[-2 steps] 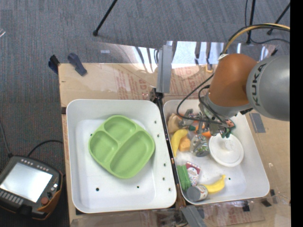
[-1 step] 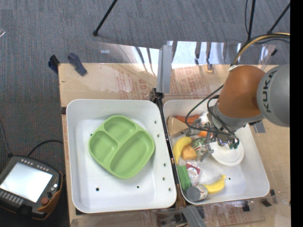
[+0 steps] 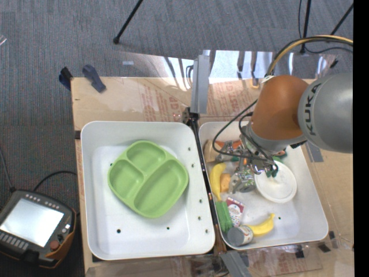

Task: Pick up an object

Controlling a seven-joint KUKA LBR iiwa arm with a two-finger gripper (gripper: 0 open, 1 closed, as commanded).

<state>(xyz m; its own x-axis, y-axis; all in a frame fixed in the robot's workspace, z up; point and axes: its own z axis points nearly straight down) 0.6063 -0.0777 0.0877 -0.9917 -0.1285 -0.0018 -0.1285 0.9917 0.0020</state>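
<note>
Small can (image 3: 241, 235) at front edge, banana (image 3: 262, 225) beside it — tool (image 3: 249, 167) above clutter, perhaps touching, grip state unclear

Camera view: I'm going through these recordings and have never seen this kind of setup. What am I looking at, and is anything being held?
One fixed camera looks down at a slant on a bench with two shallow white bins. The grey and orange machine reaching in from the right is a robot arm. Its pincer hangs low over the right bin, among two bananas, a white round lid, a small can and packets. The left bin holds a green divided plate. I cannot tell whether anything is held.
</note>
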